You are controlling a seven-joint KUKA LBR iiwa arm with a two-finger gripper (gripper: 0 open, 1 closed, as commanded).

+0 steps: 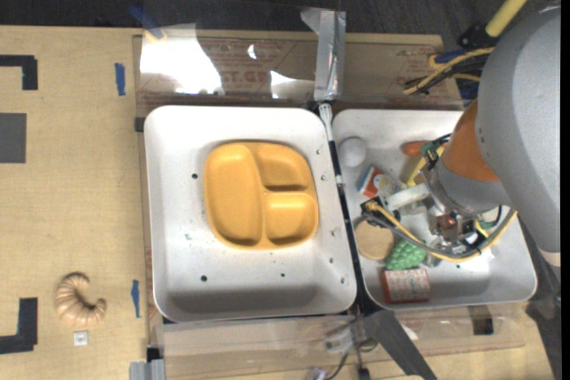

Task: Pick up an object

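**Arm down in the right bin, reaching for an object**

Grey and bulky, my arm (534, 102) sits closest to the camera and covers the right side of the view. Its orange band (468, 156) hangs over the right bin (512, 285), and the wrist, wrapped in yellow and black cables (401, 227), is low among the clutter there.

I judge this to be the reaching step: I am down over the pile, but nothing is visibly lifted. Whether I am open, closed, or gripping anything, I cannot tell; cables and the wrist body cover that spot.

Candidates lie just beside the wrist: a green piece (405, 255), a tan disc (374, 242) touching it, and a red-and-white packet (405, 283) near the front wall. A white ball (352, 151) rests at the back left corner. The next move calls for closing squarely on one item and rising straight, without dragging its neighbours.

My arm hides the bin's right half. The left bin (169, 280) holds a yellow tray (261, 193). A tan curled thing (80, 298) lies on the table (62, 191), too small to identify.
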